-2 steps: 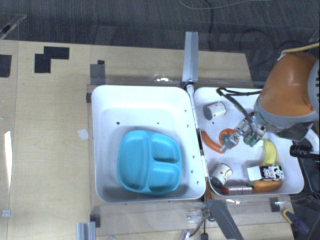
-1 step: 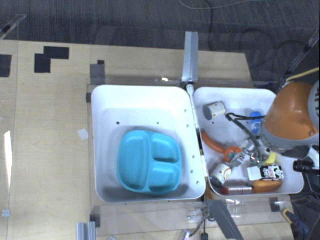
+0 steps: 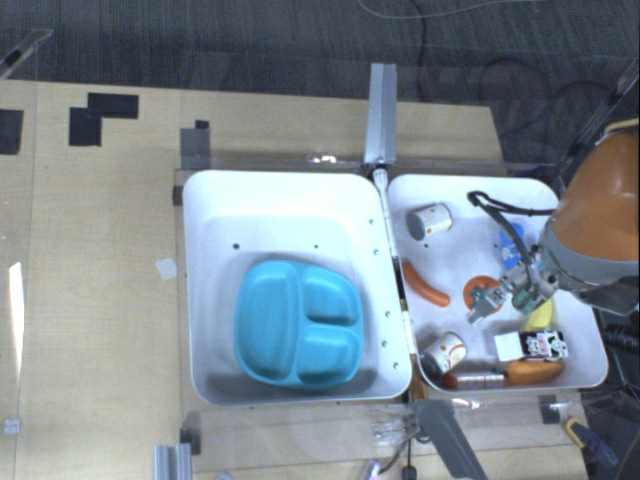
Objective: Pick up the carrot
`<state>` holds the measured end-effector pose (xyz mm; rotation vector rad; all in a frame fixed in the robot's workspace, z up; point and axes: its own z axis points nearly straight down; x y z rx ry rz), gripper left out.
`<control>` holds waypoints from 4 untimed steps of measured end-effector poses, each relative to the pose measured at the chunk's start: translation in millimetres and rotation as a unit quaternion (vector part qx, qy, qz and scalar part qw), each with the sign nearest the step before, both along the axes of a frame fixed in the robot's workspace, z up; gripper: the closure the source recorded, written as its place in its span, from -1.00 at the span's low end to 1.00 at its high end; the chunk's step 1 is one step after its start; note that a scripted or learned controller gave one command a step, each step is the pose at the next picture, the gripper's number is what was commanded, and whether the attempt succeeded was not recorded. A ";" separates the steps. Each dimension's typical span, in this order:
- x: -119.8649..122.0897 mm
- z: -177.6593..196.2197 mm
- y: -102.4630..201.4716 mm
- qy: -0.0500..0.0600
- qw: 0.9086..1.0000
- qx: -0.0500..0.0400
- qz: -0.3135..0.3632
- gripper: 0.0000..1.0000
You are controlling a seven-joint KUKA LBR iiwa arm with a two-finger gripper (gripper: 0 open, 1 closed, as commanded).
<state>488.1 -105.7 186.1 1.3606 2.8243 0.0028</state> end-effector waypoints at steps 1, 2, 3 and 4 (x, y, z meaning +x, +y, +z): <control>73.4 -1.6 32.0 0.001 1.000 0.000 0.029 1.00; 105.7 -1.0 -15.9 0.000 1.000 0.000 -0.008 1.00; 46.8 -2.7 -19.4 0.001 0.999 0.000 -0.043 1.00; 48.6 -0.9 -19.7 0.001 0.998 0.001 -0.069 1.00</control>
